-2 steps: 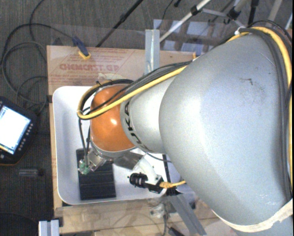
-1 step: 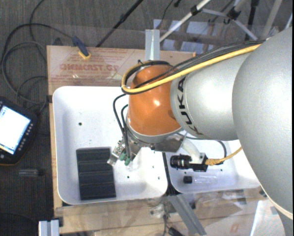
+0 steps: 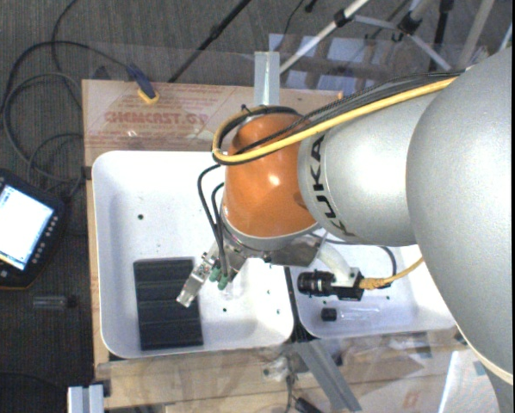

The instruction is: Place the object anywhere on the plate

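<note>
Reading "KUKA" on the arm (image 3: pixel 326 200); jaws (image 3: pixel 207 278) perhaps empty, opening unclear, beside dark plate (image 3: pixel 164 304).

The arm (image 3: pixel 361 170) hides most of the right bin (image 3: pixel 412 312) and perhaps the hand's fingers.

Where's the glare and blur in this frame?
Camera view: bright highlights on the orange band and the grey arm, which looms large and soft near the lens; the left bin reads almost flat white, with a soft shadow under the wrist; the dark plate stays readable; the gripper is small and slightly blurred.
</note>
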Controlling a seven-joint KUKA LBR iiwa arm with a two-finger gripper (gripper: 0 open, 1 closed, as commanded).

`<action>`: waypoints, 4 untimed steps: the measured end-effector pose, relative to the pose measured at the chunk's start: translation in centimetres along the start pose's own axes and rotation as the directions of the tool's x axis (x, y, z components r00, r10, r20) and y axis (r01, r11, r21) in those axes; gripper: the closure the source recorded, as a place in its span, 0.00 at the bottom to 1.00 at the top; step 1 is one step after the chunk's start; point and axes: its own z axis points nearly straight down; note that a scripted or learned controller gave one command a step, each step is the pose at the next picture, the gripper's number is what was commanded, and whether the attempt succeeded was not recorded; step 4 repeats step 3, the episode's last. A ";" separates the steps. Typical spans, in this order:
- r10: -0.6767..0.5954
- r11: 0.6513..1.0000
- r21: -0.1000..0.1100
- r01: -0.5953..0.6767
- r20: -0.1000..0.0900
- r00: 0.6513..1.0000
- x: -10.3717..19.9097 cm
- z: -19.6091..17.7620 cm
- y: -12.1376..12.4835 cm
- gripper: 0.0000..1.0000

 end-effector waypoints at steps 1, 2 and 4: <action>0.305 0.952 -0.017 -0.305 0.005 0.952 2.7 8.8 4.5 0.00; 0.298 0.954 -0.026 -0.298 0.001 0.955 3.1 7.8 5.0 1.00; 0.164 0.986 -0.022 -0.163 0.010 0.986 -3.2 8.9 -3.0 1.00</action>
